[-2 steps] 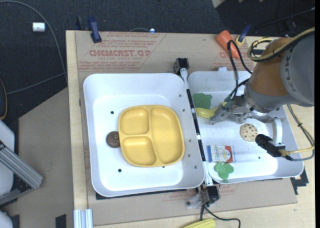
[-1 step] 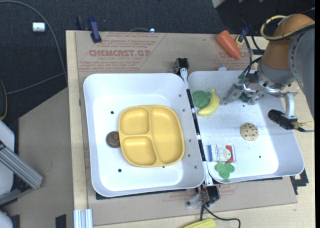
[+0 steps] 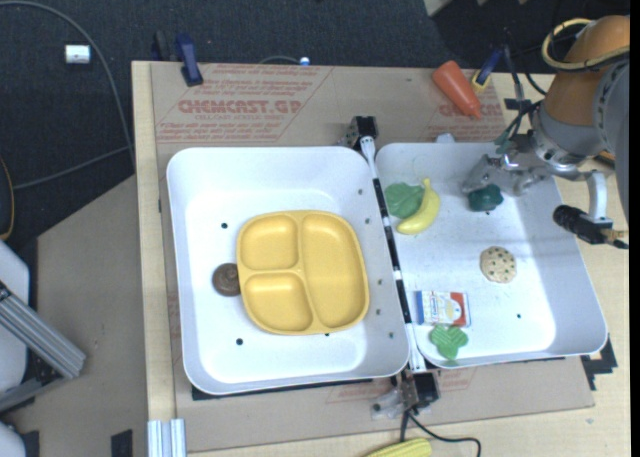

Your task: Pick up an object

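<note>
Nearest the camera, at the front of the right bin (image 3: 570,330), a green toy (image 3: 447,342) lies just below a small printed packet (image 3: 441,306). A cookie (image 3: 498,264) sits farther back, apart from both. Against the bin's left wall, a banana (image 3: 424,213) touches a green leafy piece (image 3: 403,198). The gripper (image 3: 487,188) hangs low over the far part of this bin, with a small dark green object (image 3: 486,199) right at its tip; whether it is gripped or merely beneath cannot be told, nor how far the gripper is open. In the left bin (image 3: 200,245), a yellow divided plate (image 3: 301,271) partly covers a brown disc (image 3: 226,279). An orange carrot (image 3: 457,88) lies on the bench (image 3: 250,105) behind.
</note>
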Controlling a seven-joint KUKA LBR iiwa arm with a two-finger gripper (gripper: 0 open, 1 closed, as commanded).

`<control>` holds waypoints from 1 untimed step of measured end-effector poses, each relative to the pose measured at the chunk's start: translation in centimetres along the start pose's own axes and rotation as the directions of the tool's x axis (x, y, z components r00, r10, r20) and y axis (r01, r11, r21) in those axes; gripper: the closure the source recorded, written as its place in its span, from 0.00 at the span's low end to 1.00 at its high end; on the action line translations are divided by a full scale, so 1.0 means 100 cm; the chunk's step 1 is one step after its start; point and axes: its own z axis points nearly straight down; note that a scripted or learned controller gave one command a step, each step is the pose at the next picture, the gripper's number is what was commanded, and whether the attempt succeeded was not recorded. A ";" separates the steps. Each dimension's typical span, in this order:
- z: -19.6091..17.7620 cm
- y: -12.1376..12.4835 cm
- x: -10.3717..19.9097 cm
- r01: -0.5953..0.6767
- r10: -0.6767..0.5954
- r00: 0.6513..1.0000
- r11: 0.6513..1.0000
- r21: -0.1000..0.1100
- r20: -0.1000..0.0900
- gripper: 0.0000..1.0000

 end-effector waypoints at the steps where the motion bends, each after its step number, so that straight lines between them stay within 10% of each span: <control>1: -0.011 0.001 0.000 0.001 -0.001 1.000 1.000 -0.003 0.003 1.00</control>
